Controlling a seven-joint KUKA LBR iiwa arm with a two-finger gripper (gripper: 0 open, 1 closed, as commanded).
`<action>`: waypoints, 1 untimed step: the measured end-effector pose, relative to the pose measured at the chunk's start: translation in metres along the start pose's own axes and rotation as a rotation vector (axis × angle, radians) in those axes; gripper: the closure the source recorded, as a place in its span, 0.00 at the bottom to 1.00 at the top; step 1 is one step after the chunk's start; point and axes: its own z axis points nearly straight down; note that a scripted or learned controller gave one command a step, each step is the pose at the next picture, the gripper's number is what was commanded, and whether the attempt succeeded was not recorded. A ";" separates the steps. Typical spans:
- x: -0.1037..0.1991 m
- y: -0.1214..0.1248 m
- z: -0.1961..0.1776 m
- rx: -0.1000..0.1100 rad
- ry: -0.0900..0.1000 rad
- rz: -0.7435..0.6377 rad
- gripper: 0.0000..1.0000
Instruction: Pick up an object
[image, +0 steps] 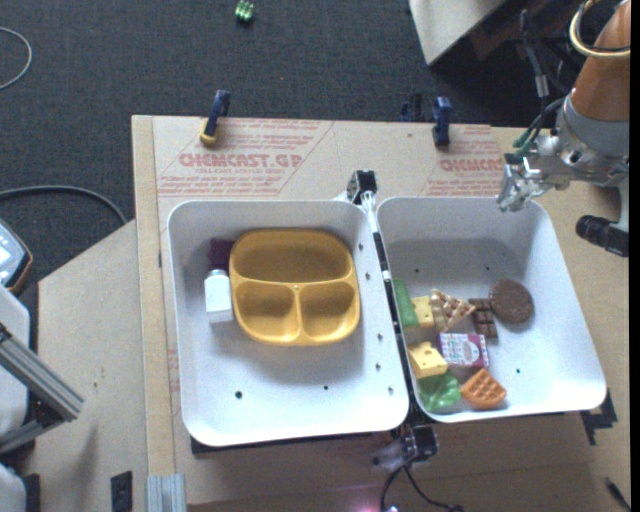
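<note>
The claw (514, 192) is seen above the far rim of the right bin (560, 290); whether it is released or clenched cannot be told. Toy food (455, 350) is piled inside.

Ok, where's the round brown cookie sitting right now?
The round brown cookie lies in the right bin, toward its right middle, just right of the chocolate piece and below the gripper.

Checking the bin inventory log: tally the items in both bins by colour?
Yellow: 3 (tray, cheese, cheese)
White: 1 (bottle)
Brown: 3 (cookie, chocolate, pretzel)
Orange: 1 (waffle)
Green: 2 (items)
Pink: 1 (carton)
Purple: 1 (item)
Total: 12
</note>
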 end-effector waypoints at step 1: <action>0.000 0.001 -0.002 0.005 0.002 -0.002 1.00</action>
